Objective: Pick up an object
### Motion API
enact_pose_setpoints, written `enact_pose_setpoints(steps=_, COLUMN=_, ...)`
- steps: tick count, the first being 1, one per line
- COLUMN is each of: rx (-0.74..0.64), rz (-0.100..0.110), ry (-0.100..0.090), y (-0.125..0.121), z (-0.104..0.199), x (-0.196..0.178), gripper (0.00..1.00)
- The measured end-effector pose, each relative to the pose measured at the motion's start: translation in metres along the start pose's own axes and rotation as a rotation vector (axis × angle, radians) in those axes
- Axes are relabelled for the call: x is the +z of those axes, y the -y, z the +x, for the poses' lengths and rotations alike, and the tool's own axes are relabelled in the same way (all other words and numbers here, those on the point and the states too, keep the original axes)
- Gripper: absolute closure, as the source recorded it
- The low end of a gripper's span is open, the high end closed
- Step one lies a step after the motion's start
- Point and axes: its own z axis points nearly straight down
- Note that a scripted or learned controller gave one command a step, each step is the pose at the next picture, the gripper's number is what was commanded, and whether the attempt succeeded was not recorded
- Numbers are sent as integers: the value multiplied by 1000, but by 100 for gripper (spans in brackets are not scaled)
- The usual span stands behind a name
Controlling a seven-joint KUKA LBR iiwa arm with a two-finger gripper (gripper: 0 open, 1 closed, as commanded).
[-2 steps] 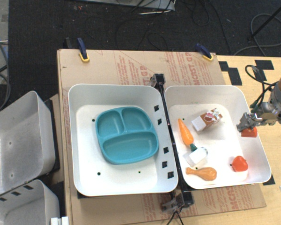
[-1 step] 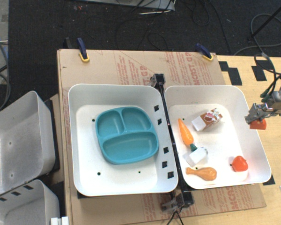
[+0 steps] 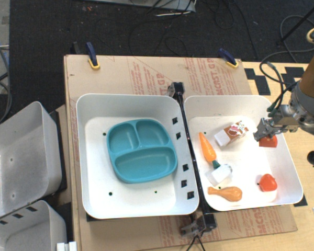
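My gripper (image 3: 265,133) hangs over the right side of the right bin (image 3: 246,104). A small red block (image 3: 269,142) shows directly under its tip, touching or very close to it. I cannot see whether the block is gripped. Further left in the same bin lie an orange carrot (image 3: 207,147), a white cube (image 3: 222,137) and a brown-and-white packet (image 3: 236,130). Toward the bin's front are a white piece with a teal end (image 3: 220,174), a tan drumstick (image 3: 226,193) and a red pepper-like toy (image 3: 267,182).
The left bin (image 3: 89,140) holds a teal divided plate (image 3: 141,150). A black divider strip (image 3: 186,140) runs between the bins. Grey tubs (image 3: 21,150) stand off the bench at the left. Cables (image 3: 275,77) trail at the right behind the arm.
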Motion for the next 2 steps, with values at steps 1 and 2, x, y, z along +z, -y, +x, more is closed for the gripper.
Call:
enact_pose_setpoints(steps=1, rx=1, rz=0, ry=1, y=-4, z=44, x=10, gripper=100)
enact_pose_setpoints(steps=2, rx=-2, rz=0, ry=0, y=-9, z=106, x=15, gripper=100)
